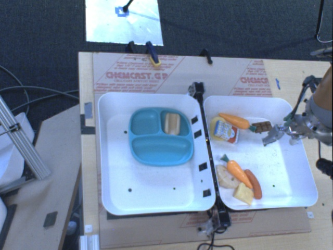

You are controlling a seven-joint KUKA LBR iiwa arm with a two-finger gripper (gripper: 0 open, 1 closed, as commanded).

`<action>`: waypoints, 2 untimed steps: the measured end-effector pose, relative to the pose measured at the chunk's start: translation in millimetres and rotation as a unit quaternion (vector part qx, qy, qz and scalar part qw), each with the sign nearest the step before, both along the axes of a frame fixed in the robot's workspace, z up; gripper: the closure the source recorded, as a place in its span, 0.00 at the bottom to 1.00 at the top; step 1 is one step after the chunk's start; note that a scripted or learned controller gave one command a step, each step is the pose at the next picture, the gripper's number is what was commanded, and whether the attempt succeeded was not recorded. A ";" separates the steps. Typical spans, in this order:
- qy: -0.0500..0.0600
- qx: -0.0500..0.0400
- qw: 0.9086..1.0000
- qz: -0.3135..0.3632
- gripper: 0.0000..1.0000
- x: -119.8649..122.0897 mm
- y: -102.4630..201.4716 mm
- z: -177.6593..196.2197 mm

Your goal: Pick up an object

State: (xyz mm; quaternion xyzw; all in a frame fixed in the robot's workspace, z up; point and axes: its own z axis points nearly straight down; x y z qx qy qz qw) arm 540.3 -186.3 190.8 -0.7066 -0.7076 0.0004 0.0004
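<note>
Over the right bin (291,108), near its right wall, the pincer (274,135) hangs with its jaws narrow and nothing between them. Just to its left lies a brown chocolate bar (261,127), touching the end of an orange carrot (234,120). Open white floor stays below the pincer. A second carrot (239,173), a sausage (253,183) and a cheese piece (242,194) crowd the front edge. The left bin (114,191) holds a blue plate (156,150).
</note>
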 end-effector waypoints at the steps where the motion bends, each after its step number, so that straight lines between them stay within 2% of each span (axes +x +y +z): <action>1: 0.001 0.000 1.000 0.000 0.00 -1.7 -3.2 -62.3; 2: 0.000 0.000 1.000 0.000 0.00 -1.6 -2.6 -108.8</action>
